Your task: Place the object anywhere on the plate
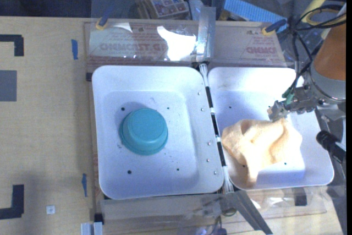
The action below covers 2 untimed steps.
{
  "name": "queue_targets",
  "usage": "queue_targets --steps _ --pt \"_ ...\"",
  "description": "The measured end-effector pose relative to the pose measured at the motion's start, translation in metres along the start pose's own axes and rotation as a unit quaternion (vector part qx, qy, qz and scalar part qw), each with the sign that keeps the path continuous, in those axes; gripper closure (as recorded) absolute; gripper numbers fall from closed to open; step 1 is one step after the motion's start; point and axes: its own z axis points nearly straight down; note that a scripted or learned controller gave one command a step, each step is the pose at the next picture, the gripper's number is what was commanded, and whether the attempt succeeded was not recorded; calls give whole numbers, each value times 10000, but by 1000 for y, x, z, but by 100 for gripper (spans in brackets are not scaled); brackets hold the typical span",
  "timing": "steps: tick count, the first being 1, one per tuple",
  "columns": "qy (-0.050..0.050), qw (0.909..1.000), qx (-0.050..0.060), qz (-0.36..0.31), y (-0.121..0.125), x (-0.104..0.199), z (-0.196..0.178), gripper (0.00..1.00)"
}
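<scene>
Wooden bench, two shallow white bins. Crumpled yellow-orange cloth (263,144) lies in right bin (242,85), lower centre; blue round plastic plate (144,130) in left bin (110,85). Your gripper (281,105) hovers at cloth's upper edge; finger state: cannot tell. Risk: soft folds slip free mid-transfer.

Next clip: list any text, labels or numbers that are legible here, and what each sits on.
Red lettering on the clear panel behind the left bin: mirrored and glared, not readable.
Red lettering on the panel behind the right bin: mirrored, too blurred to read.
Printed box beyond the bench: print too small to read.
</scene>
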Motion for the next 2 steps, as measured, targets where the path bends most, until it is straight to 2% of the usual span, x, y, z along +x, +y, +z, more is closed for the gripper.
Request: queue_targets --steps 1,2 --pt "11 10000 9 -19 1 2 15 100" --pt "-7 9797 -23 -2006 27 44 5 100"
